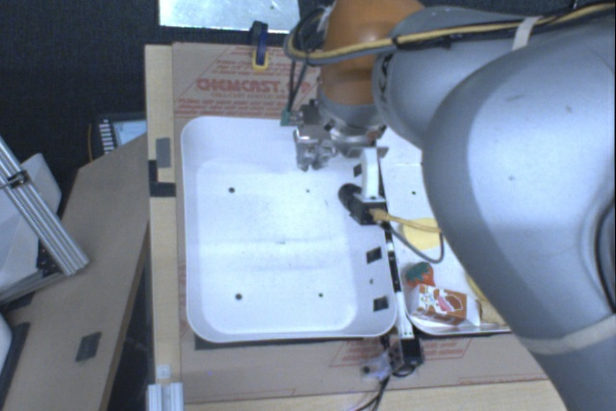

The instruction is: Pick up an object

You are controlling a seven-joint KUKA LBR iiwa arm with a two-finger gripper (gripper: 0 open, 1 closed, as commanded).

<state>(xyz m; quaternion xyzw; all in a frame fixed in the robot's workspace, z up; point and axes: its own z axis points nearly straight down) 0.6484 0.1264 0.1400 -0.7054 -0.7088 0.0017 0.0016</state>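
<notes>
Grey metal fingers (310,154) hang over the shallow white left bin (207,303) near its twelve o'clock rim; released or clenched, I cannot tell.

- You see two bins side by side — left bin (279,303), right bin (409,178) largely under the arm (500,140).
- Gripper (312,159) hangs over the left bin's rear right part.
- Packet (441,303) lies in the right bin's front.

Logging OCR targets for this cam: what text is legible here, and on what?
"CHEMCAST": red print on the brown sheet under the bins, behind the left bin.
Further red print on that sheet: too small to read.
Red and white packet in the right bin: print blurred, unreadable.
</notes>
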